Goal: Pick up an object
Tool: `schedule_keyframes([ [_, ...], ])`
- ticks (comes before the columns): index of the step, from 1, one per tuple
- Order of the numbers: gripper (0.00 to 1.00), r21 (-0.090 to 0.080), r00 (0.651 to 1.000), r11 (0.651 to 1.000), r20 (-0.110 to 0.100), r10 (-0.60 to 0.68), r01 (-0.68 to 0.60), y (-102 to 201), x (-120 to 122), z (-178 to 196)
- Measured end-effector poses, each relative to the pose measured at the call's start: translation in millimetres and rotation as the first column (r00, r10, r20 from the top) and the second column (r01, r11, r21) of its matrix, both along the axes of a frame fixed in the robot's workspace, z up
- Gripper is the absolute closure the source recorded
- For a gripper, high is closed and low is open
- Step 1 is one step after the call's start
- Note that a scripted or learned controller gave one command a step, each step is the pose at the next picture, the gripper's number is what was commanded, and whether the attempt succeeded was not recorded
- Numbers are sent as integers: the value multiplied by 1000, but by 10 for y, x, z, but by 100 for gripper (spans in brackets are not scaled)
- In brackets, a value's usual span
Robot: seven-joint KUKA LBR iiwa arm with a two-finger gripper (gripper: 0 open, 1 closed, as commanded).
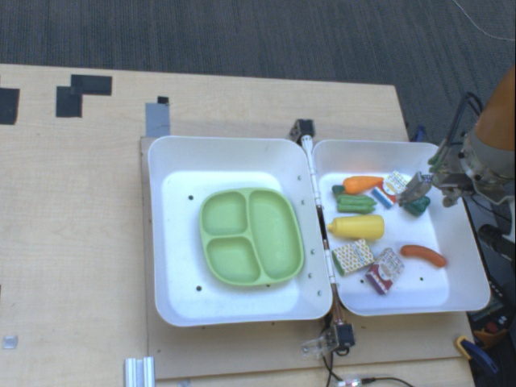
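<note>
Tool [419,190], grip state unclear, hovers just beside the dark green object [417,206].

Two bins [161,216], one plate [251,236]

Arm enters from right edge, orange band at the top, grey wrist section below it. Wrist tilted, reaching leftward and down. Claw [419,190] low at the arm's left end, grey fingers angled down-left. Cables run along the wrist on the near side.
</note>
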State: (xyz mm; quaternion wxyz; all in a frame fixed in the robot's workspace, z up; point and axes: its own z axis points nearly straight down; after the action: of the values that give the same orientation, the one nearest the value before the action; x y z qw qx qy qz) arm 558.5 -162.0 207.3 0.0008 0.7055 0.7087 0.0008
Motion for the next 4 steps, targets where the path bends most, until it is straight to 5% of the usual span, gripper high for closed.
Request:
schedule_keyframes([
  [1,0,0,1000,1000,2,0,0,508,202,-1184],
  [2,100,0,1000,1000,5,0,0,510,213,-1075],
  [3,0,0,1000,1000,5,0,0,510,212,-1075],
  [4,0,-2,1000,1000,6,-3,3,498,-328,-1206],
])
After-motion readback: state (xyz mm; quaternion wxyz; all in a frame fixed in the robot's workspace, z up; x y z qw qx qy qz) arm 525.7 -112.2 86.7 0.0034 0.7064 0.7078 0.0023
